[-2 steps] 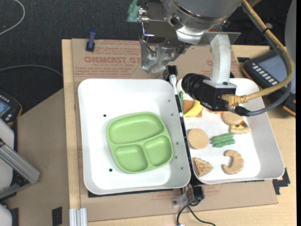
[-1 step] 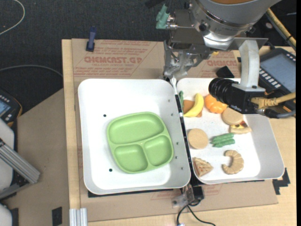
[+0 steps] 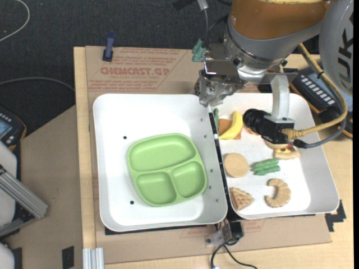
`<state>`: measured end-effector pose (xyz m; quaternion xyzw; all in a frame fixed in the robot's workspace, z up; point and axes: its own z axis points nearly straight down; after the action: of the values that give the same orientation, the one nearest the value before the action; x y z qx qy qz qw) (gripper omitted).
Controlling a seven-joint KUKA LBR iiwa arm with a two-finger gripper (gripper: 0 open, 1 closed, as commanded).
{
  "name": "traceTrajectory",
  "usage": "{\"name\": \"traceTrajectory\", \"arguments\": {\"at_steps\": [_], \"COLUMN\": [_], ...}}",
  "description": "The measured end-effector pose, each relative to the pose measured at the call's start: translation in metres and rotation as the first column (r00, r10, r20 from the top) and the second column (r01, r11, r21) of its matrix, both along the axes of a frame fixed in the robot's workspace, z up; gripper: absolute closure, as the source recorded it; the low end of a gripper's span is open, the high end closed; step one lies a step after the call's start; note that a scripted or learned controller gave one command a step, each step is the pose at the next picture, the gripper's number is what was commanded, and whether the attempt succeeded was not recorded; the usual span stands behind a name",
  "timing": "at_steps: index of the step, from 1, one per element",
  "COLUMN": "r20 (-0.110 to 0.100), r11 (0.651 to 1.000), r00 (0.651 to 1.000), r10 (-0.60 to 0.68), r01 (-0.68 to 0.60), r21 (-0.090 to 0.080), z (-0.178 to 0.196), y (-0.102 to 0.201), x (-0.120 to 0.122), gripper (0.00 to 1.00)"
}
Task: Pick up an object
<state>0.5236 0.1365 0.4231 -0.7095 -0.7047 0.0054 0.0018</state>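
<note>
Obliquely from above, we see the arm [image 3: 275,15] reaching in from the right. Its jaws hang over the far edge of the two bins, just where the left bin [image 3: 106,150] meets the right bin [image 3: 317,178]. Whether the jaws are released or clenched we cannot tell.

The left bin holds one green tray [image 3: 165,167], lying flat near its middle. The right bin holds the smaller candidates:
- a banana [image 3: 234,126] near the far left corner, close beside the wall shared with the left bin
- a round biscuit [image 3: 235,165] just nearer than the banana
- a green pod [image 3: 265,166] beside the biscuit
- a wedge [image 3: 241,197] and a croissant [image 3: 279,193] along the near edge

We judge the step in hand to be the approach, with no object yet touched. The banana lies nearest the jaws and is the likeliest target. To do this step well, we would lower the jaws across the banana's short width at its thick middle. We would also keep them off the shared wall, which stands close enough to block one side. The curved skin may slip or roll, so a centred, square closing matters. The tray is broad and flat, and we judge it a poor choice unless taken by its rim.
</note>
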Motion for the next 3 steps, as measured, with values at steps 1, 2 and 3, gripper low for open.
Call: {"name": "traceTrajectory", "arguments": {"at_steps": [1, 2, 3], "r20": [0.005, 0.001, 0.029], "r11": [1.0, 1.0, 1.0], "r00": [1.0, 1.0, 1.0], "r10": [0.007, 0.001, 0.002], "r01": [-0.007, -0.001, -0.002], "r21": [0.005, 0.002, 0.007], "z": [-0.008, -0.077, 0.069], "y": [-0.006, -0.041, -0.087], "x": [-0.046, -0.045, -0.044], "gripper": [1.0, 1.0, 1.0]}}
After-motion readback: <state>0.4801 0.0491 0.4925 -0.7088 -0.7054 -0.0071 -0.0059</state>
